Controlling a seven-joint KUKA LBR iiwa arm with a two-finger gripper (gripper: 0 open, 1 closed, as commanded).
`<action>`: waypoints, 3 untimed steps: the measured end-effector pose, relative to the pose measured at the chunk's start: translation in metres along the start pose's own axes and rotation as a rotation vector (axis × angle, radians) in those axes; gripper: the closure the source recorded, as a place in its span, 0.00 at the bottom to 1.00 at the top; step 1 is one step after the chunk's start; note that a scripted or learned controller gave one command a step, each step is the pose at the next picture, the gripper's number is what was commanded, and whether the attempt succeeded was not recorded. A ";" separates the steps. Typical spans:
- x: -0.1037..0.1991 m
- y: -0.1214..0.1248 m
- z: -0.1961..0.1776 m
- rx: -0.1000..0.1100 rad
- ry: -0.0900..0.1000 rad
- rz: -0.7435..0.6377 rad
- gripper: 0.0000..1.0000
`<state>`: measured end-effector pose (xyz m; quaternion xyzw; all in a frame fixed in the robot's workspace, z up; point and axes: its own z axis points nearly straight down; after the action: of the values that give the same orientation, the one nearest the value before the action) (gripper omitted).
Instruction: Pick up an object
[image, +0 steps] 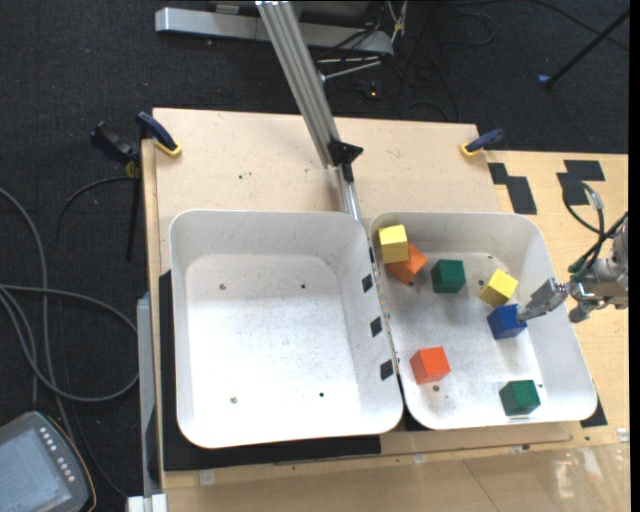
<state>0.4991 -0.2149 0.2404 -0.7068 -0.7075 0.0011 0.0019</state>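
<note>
Seven blocks (431, 364), two bins (270, 420)

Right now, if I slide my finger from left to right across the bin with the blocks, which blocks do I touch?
Yellow block → orange block in front → green block at the back → blue block → front green block. I skipped two blocks whose places overlap others.

white bins (270, 225); blocks: two yellow (393, 242), two orange (430, 364), two green (448, 276), one blue (505, 322).

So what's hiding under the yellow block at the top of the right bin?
An orange block pokes out from under that yellow block, which sits on top of it. The yellow one covers part of the orange block, so that part can't be seen.
</note>
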 end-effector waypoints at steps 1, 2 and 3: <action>0.000 0.001 -0.002 -0.005 -0.002 0.000 0.00; -0.006 0.001 0.043 0.000 0.000 0.002 0.00; 0.000 0.008 0.102 0.001 0.001 0.001 0.00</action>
<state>0.5062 -0.2145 0.1384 -0.7071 -0.7071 0.0011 0.0026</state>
